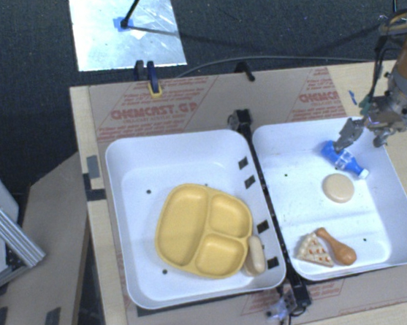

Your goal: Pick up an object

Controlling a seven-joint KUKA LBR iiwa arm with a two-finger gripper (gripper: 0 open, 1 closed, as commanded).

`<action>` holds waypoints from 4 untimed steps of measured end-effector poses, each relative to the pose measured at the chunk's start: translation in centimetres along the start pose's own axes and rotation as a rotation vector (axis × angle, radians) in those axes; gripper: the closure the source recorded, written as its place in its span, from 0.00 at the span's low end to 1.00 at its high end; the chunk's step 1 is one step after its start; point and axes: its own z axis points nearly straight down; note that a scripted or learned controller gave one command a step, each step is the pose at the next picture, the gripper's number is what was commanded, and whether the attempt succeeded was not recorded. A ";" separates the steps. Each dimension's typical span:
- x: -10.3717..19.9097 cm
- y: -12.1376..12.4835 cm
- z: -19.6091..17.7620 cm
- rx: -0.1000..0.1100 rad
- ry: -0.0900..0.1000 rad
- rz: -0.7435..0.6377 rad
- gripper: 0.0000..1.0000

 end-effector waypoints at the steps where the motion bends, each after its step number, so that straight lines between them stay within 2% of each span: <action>1: 0.0 0.2 -0.6 -0.010 -0.002 -0.002 0.00; 4: -0.6 0.4 13.7 -0.007 -0.001 -0.001 0.00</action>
